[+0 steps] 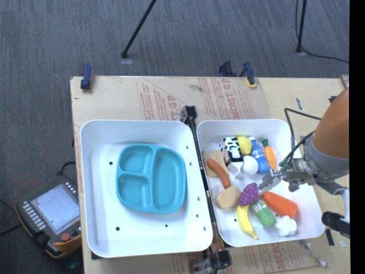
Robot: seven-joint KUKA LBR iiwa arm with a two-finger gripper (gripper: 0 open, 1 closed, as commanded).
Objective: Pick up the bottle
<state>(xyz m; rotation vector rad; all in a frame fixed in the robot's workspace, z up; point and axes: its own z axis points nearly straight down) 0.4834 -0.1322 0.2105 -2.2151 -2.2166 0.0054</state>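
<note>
Arm comes in from 3 o'clock; gripper [272, 179] hangs over the right bin [280, 127], approx its centre-right. Jaw state: can't tell, fingers too small and blurred, nothing seen between them. Bottle [263, 212], green, lies at 5 o'clock in that bin, just beside the orange carrot [280, 204] and purple grapes [248, 194], near the banana [245, 221]. Gripper sits just up from the bottle at 12, apart from it. Left bin [91, 153] holds a teal divided plate [151, 177].
</note>
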